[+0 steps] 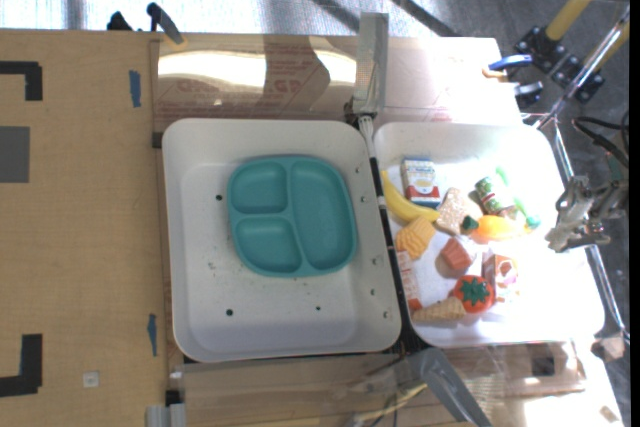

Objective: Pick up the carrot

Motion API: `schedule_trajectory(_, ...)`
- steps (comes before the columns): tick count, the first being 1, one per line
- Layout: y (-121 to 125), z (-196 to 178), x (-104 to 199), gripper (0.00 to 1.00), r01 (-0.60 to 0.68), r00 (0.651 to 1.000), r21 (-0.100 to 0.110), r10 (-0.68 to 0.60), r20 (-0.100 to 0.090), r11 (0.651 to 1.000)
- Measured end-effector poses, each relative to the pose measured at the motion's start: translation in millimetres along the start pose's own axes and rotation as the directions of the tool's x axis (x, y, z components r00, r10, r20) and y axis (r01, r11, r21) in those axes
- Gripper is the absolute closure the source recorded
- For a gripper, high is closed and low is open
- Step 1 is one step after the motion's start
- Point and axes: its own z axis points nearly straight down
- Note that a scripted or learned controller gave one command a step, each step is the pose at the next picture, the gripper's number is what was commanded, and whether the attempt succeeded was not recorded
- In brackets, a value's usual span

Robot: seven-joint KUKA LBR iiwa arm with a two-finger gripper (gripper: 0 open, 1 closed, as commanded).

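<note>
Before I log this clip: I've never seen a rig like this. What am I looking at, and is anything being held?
This is one camera fixed above a bench, looking down at a slant. Two shallow white bins sit side by side. The left bin holds a teal divided plate. The right bin holds a heap of toy food, including a banana, a small carton and the carrot, which is orange with a green top. The robot arm works from the right. The grey metal piece at the right bin's rim looks like its gripper, but it is too blurred to be sure. The carrot lies in the bin, apart from that piece, so it is not held.
</note>
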Motion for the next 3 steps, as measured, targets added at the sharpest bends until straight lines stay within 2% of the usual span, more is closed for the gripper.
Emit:
schedule_trajectory(1,30.2,135.1,4.1,0.00,-0.422,0.906,0.001,0.422,-0.011,0.906)
schedule_trajectory(2,32.1,135.6,-92.3,0.00,-0.626,0.780,0.000,0.626,0.000,0.780)
schedule_trajectory(3,7.8,183.3,-104.7,0.00,-0.663,0.749,-0.003,0.663,0.005,0.749)
